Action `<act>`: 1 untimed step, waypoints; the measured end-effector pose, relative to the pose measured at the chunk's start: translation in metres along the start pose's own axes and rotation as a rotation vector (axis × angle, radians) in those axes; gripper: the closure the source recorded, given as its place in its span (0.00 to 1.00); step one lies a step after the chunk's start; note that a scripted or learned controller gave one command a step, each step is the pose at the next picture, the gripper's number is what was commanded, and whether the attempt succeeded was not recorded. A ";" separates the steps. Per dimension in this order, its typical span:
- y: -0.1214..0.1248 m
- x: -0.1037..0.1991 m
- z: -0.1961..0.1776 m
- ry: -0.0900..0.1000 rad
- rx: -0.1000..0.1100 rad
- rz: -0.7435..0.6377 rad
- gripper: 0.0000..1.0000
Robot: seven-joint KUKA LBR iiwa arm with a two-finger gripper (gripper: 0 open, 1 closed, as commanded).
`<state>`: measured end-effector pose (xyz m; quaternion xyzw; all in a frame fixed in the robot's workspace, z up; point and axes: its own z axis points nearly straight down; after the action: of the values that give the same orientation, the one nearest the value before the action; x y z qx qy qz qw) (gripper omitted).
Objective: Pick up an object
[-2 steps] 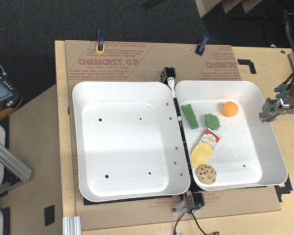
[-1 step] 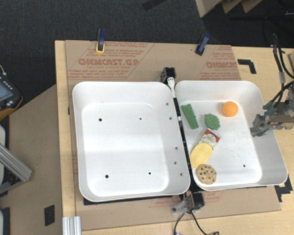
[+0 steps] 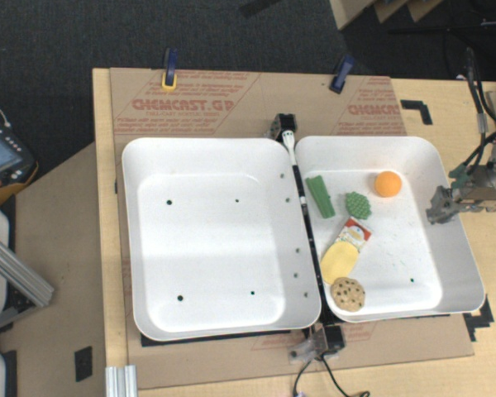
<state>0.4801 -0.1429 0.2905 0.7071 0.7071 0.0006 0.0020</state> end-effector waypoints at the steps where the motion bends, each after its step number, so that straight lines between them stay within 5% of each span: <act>1: 0.001 0.000 -0.010 -0.001 -0.002 0.000 1.00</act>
<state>0.4808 -0.1429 0.3006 0.7070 0.7073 0.0011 0.0031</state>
